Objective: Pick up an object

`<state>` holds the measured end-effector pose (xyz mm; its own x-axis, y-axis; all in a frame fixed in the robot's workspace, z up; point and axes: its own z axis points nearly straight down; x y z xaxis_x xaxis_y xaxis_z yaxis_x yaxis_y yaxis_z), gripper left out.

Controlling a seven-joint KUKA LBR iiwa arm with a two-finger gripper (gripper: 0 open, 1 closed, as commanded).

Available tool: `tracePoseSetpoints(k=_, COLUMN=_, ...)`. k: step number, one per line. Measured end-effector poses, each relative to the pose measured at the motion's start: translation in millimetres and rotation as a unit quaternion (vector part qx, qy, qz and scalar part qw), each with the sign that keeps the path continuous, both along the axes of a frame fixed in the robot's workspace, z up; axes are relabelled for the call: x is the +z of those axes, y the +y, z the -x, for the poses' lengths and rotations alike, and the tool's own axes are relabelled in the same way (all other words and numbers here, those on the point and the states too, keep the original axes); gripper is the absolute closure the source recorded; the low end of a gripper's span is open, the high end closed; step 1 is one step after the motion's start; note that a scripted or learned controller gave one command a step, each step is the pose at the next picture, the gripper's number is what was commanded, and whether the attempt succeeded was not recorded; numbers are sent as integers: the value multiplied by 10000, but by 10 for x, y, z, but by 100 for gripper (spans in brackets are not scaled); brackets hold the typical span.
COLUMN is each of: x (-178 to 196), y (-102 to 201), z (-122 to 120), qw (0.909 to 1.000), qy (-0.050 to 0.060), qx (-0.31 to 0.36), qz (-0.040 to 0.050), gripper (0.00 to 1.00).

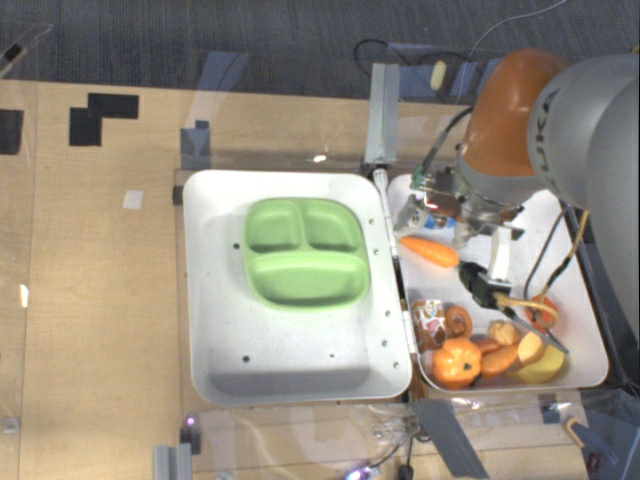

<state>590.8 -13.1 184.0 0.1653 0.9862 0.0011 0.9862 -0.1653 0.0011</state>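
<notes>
You see the arm reaching in from the right over the right bin, its orange band sitting above the bin's far edge. The end effector hangs over the far left part of that bin, and you cannot tell from this angle whether it is spread or pressed together. Nothing shows clamped in it.

The carrot lies flat on the bin floor just below and left of the end effector in the view, close beside it, though you cannot tell if they touch. Its long axis runs nearly across the bin, from the left wall toward the middle, with the left end a little farther from you than the right. You cannot make out which end is the tip.

At the near end of the same bin, a heap of toy food sits apart from the carrot: a round orange fruit, a brown donut, a small printed packet and a yellow piece.

On the counter to the left, the left bin holds a green divided plate, lying flat.
</notes>
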Motion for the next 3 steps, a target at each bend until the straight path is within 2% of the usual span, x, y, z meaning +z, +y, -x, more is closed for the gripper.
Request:
tracePoseSetpoints(k=1, x=-749, y=-884, z=-57, qw=9943, qy=-11, qx=1066, qz=6, gripper=0)
tracePoseSetpoints(k=2, x=-956, y=-979, z=-442, qw=9918, qy=-49, qx=1274, qz=9, gripper=0)
tracePoseSetpoints(k=3, x=-845, y=-962, z=-451, qw=9917, qy=-53, qx=1281, qz=-2, gripper=100)
